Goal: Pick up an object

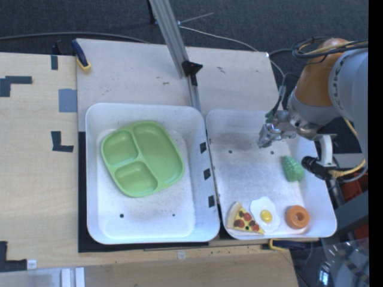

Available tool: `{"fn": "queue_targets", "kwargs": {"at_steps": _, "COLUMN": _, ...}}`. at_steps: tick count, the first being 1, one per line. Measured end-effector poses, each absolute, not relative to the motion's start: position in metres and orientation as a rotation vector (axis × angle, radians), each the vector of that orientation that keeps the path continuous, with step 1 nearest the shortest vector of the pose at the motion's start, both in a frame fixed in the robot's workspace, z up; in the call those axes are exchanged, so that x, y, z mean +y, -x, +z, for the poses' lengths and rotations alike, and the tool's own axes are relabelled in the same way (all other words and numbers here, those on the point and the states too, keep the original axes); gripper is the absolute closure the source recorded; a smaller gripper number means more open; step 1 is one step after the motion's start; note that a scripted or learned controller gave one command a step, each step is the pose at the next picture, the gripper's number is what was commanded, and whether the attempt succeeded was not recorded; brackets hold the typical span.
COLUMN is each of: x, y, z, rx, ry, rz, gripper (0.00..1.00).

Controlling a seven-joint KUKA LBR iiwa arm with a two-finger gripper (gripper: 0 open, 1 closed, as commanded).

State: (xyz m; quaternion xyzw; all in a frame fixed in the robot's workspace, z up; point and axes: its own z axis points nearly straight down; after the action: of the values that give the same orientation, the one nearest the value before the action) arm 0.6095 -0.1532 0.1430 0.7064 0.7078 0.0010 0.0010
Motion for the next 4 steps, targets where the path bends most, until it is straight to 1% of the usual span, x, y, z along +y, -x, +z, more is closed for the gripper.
{"fn": "queue_targets", "kwargs": {"at_steps": 1, "x": -0.156, "y": -0.604, "z": 0.188, "rx": 2.221, "ry": -2.218, "rz": 0.003, "gripper": 1.0}}
{"fn": "queue_targets", "kwargs": {"at_steps": 2, "x": -0.156, "y": -0.605, "z": 0.21, "rx": 2.222, "ry": -2.219, "rz": 0.002, "gripper": 1.0}}
{"fn": "queue_targets", "kwargs": {"at_steps": 3, "x": -0.099, "y": -0.597, "z": 0.204, "rx": 2.229, "ry": -2.217, "rz": -0.001, "gripper": 1.0}}
{"fn": "queue_targets", "kwargs": {"at_steps": 4, "x": -0.04, "y": -0.601, "z": 0.216, "rx": 2.231, "ry": -2.214, "rz": 0.002, "gripper": 1.0}}
